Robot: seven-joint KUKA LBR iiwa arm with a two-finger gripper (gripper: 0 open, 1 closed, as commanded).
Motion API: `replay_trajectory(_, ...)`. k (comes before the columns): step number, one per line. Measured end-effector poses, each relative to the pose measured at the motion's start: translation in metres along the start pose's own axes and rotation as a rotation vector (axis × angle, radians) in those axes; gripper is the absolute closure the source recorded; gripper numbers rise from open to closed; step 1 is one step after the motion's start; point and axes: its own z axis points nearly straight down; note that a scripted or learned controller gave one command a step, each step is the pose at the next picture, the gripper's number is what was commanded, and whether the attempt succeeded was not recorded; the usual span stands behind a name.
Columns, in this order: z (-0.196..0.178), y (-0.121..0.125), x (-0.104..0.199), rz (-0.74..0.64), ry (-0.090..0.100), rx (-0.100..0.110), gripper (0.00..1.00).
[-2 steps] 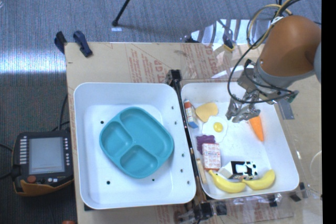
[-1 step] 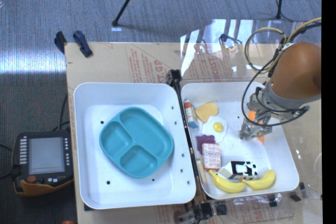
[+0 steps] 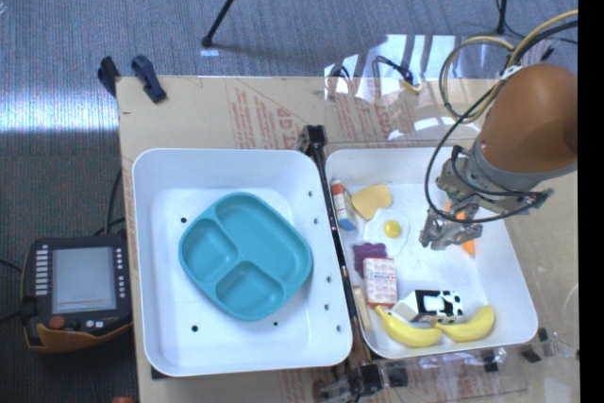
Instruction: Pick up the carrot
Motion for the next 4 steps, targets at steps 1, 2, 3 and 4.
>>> replay_trajectory(1,0.029,0.016,0.065,-0.544,0.000,-0.008,1.00)
replay_trajectory(2,-0.087,0.031,-0.026,-0.279,-0.001,0.004,1.00)
replay_trajectory(3,-0.024,0.012,0.028,-0.448,0.000,-0.010,1.00)
replay_trajectory(4,-0.087,0.057,-0.046,-0.261,-0.001,0.000,1.00)
